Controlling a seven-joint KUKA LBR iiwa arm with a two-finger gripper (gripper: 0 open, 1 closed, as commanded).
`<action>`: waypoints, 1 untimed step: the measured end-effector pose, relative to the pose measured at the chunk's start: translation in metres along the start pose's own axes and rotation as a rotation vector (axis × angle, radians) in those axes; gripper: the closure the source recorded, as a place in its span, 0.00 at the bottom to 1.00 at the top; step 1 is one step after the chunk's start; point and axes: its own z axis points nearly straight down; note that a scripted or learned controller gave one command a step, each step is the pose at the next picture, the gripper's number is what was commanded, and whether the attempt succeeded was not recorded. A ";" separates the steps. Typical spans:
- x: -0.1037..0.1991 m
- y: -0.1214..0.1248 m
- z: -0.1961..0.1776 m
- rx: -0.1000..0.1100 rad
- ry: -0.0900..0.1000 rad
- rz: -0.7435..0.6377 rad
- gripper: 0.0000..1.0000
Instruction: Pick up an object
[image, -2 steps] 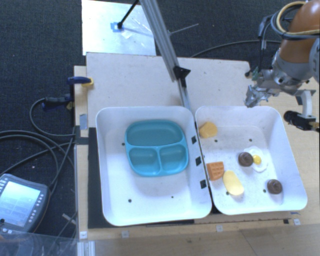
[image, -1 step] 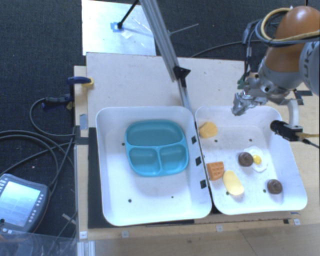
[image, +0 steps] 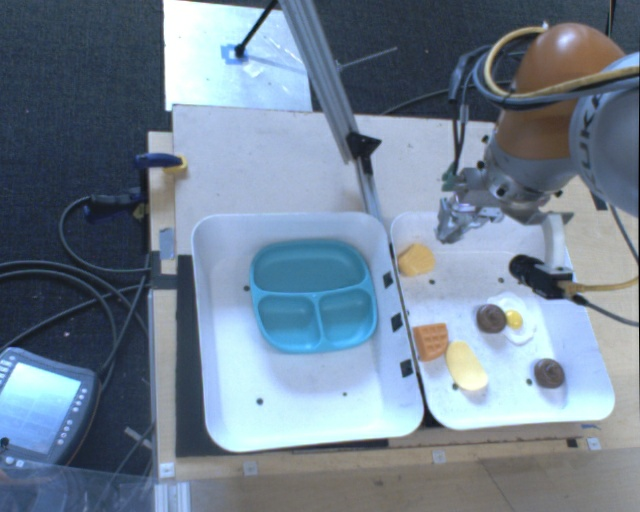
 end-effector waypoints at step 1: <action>0.047 -0.033 -0.004 0.001 0.000 0.000 1.00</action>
